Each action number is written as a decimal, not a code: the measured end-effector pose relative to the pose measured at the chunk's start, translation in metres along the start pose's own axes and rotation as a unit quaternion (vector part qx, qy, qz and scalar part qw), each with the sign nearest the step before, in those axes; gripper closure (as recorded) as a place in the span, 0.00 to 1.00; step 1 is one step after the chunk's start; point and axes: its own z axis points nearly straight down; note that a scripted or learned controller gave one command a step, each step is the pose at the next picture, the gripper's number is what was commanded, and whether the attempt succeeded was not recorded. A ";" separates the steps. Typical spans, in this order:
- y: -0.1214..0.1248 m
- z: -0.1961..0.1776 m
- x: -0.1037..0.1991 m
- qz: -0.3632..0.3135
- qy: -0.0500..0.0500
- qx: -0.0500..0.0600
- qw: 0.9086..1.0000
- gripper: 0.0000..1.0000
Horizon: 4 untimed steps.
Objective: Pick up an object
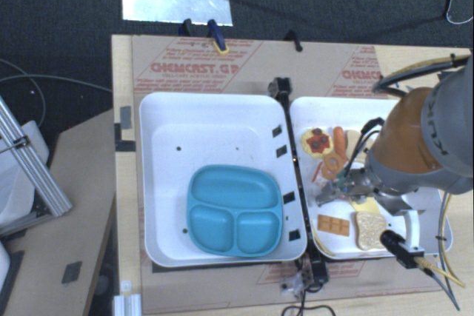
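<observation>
From above, the metal two-finger gripper [335,189] hovers low in the right white bin [307,229], just above the brown waffle-like square [333,225]; whether it's closed, I cannot tell. Crowded toy foods risk a glancing miss

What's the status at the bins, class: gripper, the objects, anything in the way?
Gripper low over right bin, among toy foods. Waffle and bread slice lie loose nearby. Blue tray sits in left bin, out of the way.

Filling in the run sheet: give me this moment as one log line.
arm: over right bin | gripper: low among toy foods | grasp: unconfirmed | blue tray: left bin
</observation>
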 end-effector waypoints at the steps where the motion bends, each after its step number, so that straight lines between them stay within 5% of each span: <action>1: 0.000 -0.012 0.000 -0.001 0.000 -0.001 1.000 1.00; 2: 0.029 0.011 -0.020 0.000 0.001 -0.002 1.000 1.00; 3: 0.013 0.015 -0.003 0.000 0.000 0.001 1.000 1.00; 4: 0.066 0.014 -0.009 -0.001 -0.001 -0.003 1.000 1.00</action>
